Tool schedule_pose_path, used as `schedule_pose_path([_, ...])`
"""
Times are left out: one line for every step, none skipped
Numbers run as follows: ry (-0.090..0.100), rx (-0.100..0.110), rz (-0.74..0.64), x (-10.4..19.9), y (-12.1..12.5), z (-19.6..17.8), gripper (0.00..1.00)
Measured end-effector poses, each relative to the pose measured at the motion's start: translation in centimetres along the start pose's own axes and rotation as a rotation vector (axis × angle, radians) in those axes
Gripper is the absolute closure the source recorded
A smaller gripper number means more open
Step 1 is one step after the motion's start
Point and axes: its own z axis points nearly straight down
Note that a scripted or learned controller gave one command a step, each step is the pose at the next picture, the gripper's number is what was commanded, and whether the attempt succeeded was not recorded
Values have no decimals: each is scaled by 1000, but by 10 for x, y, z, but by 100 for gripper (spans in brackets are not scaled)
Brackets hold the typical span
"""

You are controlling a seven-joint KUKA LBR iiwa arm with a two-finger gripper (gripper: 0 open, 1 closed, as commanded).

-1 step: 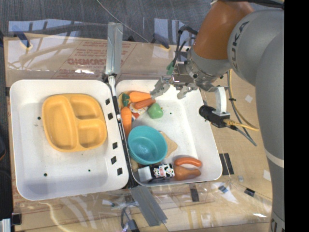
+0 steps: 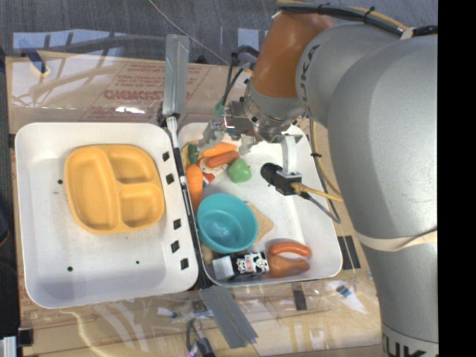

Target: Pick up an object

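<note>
Orange toy (image 2: 220, 155) lies just beside the tool (image 2: 236, 129), whose grip state is unclear.

Bulky grey arm (image 2: 387, 125) — orange band (image 2: 286, 50), black-and-yellow cables (image 2: 349, 12).

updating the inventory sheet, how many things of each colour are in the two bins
yellow: 1, divided plate
teal: 1, bowl
orange: 3, carrot, second orange piece, hot dog
green: 1, pale lump
black and white: 1, cow-patterned item
tan: 1, flat piece
total: 8
part-hidden scraps near the carrot not counted
</note>
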Motion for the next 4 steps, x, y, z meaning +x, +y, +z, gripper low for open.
schedule_pose_path([-2, -1, -15, -53, 5, 73, 0])
schedule_pose_path([-1, -21, 3, -51, -11, 90, 0])
schedule_pose_path([0, -20, -2, -50, -11, 79, 100])
schedule_pose_path([4, -16, 73, 66, 15, -8, 100])
